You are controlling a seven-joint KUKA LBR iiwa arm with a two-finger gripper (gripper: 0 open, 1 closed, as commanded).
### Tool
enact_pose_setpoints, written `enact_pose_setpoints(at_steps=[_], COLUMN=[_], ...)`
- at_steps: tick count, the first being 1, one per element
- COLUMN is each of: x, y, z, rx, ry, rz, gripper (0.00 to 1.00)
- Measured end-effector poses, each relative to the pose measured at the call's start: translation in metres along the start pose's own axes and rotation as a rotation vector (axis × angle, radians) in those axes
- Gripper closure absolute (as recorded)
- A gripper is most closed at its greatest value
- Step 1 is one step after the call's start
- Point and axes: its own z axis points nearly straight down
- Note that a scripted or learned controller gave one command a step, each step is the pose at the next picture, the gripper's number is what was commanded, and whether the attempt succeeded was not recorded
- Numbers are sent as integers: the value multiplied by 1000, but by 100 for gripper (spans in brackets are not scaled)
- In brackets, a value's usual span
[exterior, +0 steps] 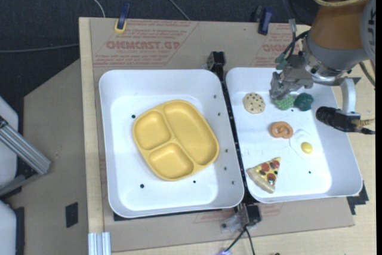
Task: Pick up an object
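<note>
The right bin (334, 185) holds several toy foods. A chocolate-chip cookie (254, 103) lies at its upper left, and a brown pretzel (280, 129) sits near the middle. A fried egg (302, 144) is just right of the pretzel, and a pizza slice (266, 173) lies at the front. A light green leafy piece (285, 103) and a dark green piece (304, 101) sit at the back. My gripper (283, 90) is low over the back of this bin, directly above and touching or nearly touching the light green piece.
The left bin (119, 92) holds a yellow divided plate (174, 139). A black clamp (216, 60) sits between the bins at the back. A black cylinder (334, 117) on the arm hangs over the right bin's right side. Blue clips (122, 16) mark the board's back edge.
</note>
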Motion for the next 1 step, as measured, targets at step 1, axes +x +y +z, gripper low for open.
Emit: enact_pose_setpoints(at_steps=[1], x=[59], y=[-8], z=[0], rx=[1], ry=[-1], rz=[1], gripper=[100])
